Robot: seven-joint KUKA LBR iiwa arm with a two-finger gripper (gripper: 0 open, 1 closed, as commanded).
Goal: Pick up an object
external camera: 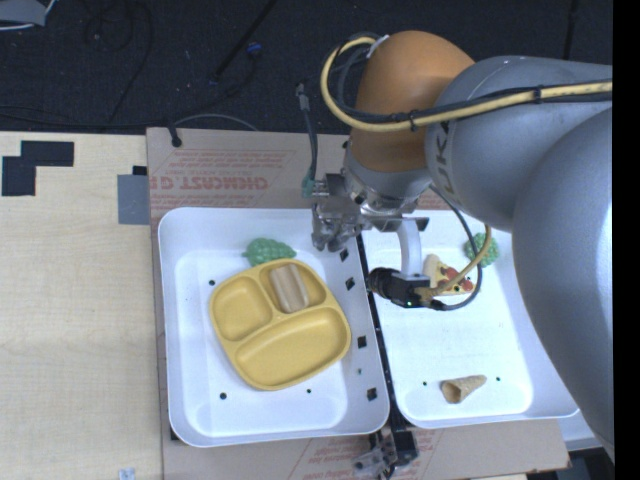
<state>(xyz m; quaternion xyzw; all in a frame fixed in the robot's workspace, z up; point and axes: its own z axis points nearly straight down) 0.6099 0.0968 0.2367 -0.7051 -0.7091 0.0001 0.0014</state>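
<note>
Claw [332,230] is sitting low over the far end of the divider between the two bins, right at the back corner of the left bin [185,368]. Honestly can't tell whether it's open or closed from this angle, and I don't see anything in it.

Nothing is picked up. In the left bin there's a yellow plate [290,353] with three sections lying flat, with a brown block [290,288] in its back right section. A green leaf [268,251] pokes out just behind the plate's far edge, near the claw and to its left.

Right bin [500,408] has a tan cone [462,388] lying on its side near the front wall, well apart from everything else. There's a pale piece with red bits [447,276] further back, and a green bit [487,246] just beyond that, partly hidden by the arm.

Both bins sit on cardboard [230,168] on the desk [70,318].
</note>
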